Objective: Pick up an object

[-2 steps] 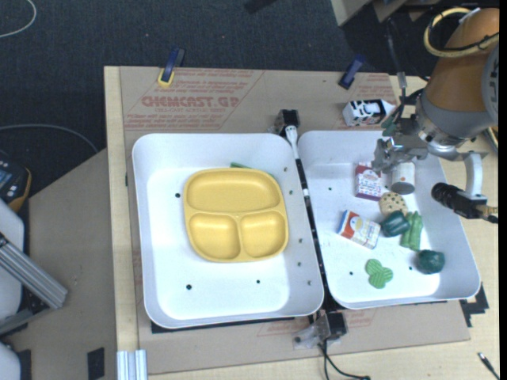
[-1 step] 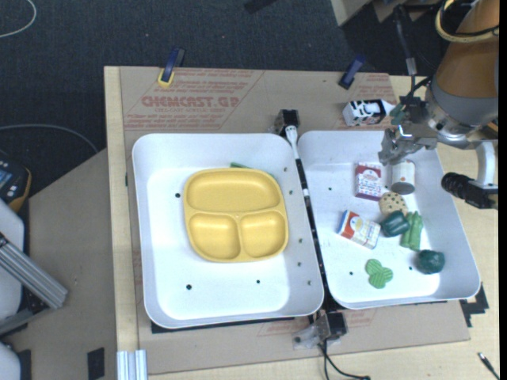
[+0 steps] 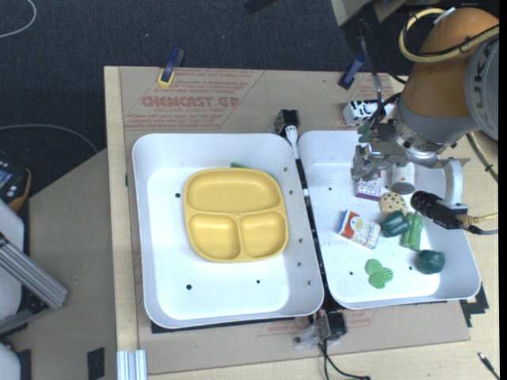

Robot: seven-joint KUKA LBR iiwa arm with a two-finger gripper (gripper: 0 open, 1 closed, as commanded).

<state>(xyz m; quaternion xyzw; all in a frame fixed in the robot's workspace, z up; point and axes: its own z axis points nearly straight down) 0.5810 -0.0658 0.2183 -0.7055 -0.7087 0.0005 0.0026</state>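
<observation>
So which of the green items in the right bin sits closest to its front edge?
The light green toy, lumpy and paler than the others, lies nearest the front rim of the right bin; the darker green pieces sit further back and right.

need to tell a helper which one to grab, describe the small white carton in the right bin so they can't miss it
Look in the right bin, near its middle. The small white carton lies flat there, left of the green pieces. It is the only boxy white item, with red and blue print.

Grey arm, orange band, yellow cable
</observation>
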